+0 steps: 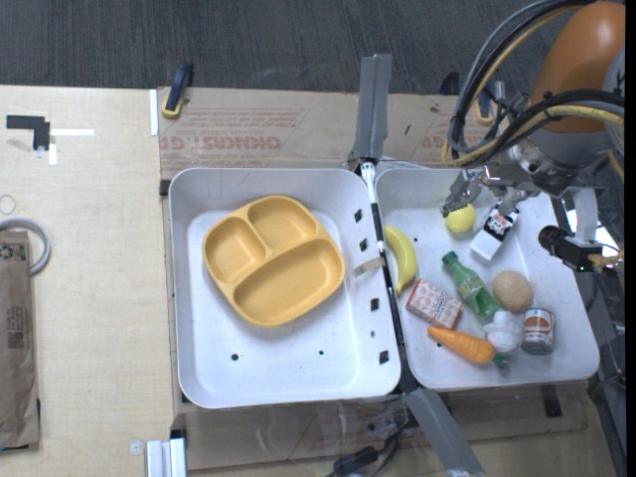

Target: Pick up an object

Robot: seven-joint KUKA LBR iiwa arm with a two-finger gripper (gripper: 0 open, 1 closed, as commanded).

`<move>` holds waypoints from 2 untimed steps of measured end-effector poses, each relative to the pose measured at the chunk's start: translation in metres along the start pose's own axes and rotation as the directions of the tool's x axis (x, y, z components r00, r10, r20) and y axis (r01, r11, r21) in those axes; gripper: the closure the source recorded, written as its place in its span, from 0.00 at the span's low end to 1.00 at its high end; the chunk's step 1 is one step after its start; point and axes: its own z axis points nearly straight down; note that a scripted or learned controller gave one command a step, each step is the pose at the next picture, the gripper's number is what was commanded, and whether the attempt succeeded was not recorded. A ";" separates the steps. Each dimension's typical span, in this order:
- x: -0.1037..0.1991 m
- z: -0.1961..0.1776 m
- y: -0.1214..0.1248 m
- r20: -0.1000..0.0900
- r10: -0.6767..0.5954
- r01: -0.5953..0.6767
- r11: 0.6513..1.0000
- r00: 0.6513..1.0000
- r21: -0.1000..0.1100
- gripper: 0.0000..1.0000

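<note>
Nearby, the carrot [462,345] lies pointing left.

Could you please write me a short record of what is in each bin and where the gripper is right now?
left bin: a yellow divided plate
right bin: banana by the left wall, lemon, green bottle, red box, carrot, brown egg-shaped item, small can, small white box
gripper: over the far part of the right bin, just above the lemon
holding: cannot tell
arm: comes in from the right
</note>
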 end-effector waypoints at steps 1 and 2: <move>-0.008 0.135 -0.050 0.001 -0.130 0.130 0.991 0.992 -0.010 0.00; -0.118 0.116 -0.061 0.000 -0.251 0.251 0.968 0.968 -0.004 0.00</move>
